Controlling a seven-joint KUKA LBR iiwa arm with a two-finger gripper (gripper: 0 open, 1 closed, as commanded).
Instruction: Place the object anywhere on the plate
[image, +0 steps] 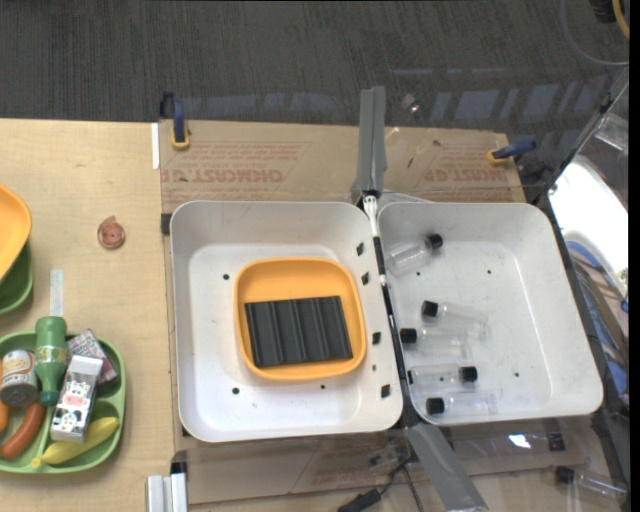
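A square orange plastic plate sits in the middle of the left white bin, and a dark ribbed rectangular block lies flat at its centre, so the placing looks done. Right of the plate, clear black-capped vials lie scattered in the right white bin. The gripper's state cannot be told.

Slanted overhead view of both bins

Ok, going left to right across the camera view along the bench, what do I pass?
Green tray of toy food → left bin → yellow plate with a dark ridged block on it → right bin holding clear vials with black caps.
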